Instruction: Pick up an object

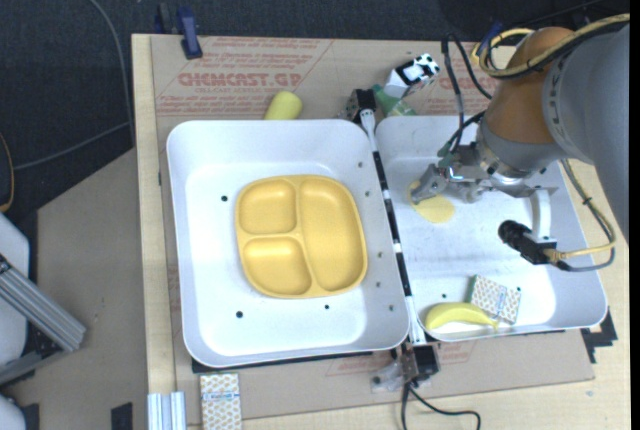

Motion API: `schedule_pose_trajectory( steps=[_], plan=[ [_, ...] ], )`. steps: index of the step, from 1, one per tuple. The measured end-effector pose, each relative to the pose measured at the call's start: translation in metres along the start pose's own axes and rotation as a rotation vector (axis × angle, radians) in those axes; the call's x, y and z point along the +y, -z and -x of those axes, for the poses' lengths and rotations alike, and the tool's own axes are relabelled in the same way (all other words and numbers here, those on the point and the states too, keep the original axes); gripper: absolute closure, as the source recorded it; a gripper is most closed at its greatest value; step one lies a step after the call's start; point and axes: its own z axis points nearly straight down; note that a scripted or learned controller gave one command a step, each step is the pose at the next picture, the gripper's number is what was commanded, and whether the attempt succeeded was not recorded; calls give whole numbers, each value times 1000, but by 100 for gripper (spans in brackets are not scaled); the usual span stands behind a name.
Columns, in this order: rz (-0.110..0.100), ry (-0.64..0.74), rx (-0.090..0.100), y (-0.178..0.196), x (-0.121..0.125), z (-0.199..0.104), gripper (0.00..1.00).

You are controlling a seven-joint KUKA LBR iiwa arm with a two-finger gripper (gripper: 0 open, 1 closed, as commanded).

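Note:
My gripper (450, 190) hangs over the upper left part of the right bin (560, 313), at the end of the grey arm with its orange band (520, 88). It is open, with nothing between its fingers. A flat pale yellow piece (435, 210) lies on the bin floor just below the left finger (428, 184); I cannot tell whether they touch. A banana (458, 318) lies at the bin's near edge, with a small patterned block (497, 298) beside it on the right.
The left bin (200, 318) holds a yellow divided plate (300, 235). A yellow cylinder (283, 105) and a black and white toy (410, 75) lie on the bench behind the bins. A black cable plug (522, 240) hangs over the right bin.

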Motion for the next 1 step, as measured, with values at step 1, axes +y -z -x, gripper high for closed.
schedule_pose_trajectory(
  steps=[1],
  plan=[
    [-3,0,1,0,-3,-7,0]
  ],
)
